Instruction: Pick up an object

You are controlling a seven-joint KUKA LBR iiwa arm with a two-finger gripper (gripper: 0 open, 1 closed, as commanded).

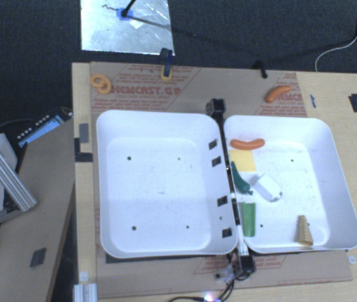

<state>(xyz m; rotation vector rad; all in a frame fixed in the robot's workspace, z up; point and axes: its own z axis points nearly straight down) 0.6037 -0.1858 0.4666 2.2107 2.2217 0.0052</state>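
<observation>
The right bin [329, 168] holds several small objects. An orange sausage [247, 144] lies near its back left corner. Just in front of it sits a yellow block [244, 162]. A dark green curved piece [239, 178] lies by the left wall, touching a white block [267, 187]. A bright green bar [248, 219] rests along the left wall near the front. A tan cone [303, 229] sits at the front right.
The left bin [159, 181] stands beside the right one. On the cardboard behind the bins lie an orange ring [100, 83], a second orange sausage [277, 94] and a yellow and blue clip [165, 65]. A metal frame [2, 175] stands at far left.
</observation>
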